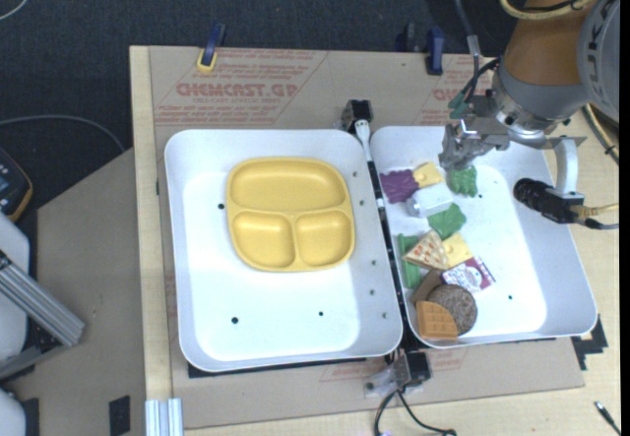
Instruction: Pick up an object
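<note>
Right now the jaws hang over the right bin (pixel 551 311), at its twelve o'clock end, directly above a green toy (pixel 464 179); whether they are spread or pinching it I cannot tell. Other toys lie toward seven o'clock.

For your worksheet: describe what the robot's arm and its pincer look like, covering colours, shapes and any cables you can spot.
The arm is a thick rounded body, grey with a broad orange band above the wrist. A yellowish cable loops near its top, and thin dark wires run down to the wrist. The pincer is a small grey metal assembly, boxy and angular, much narrower than the arm.
</note>
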`<action>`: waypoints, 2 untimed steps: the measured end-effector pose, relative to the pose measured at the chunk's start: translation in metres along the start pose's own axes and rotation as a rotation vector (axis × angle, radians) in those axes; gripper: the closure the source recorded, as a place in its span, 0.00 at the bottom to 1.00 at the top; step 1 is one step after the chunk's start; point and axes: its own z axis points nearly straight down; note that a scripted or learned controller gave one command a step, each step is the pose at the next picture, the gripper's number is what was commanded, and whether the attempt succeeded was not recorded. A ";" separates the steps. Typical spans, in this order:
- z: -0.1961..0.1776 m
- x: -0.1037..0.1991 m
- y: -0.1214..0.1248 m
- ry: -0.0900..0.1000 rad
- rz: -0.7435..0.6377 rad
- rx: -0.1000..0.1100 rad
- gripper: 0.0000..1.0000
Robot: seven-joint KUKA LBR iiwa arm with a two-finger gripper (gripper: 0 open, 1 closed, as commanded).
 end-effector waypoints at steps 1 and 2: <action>-0.007 0.055 0.011 -0.001 -0.002 -0.006 1.00; 0.011 0.109 0.003 0.000 -0.001 0.002 1.00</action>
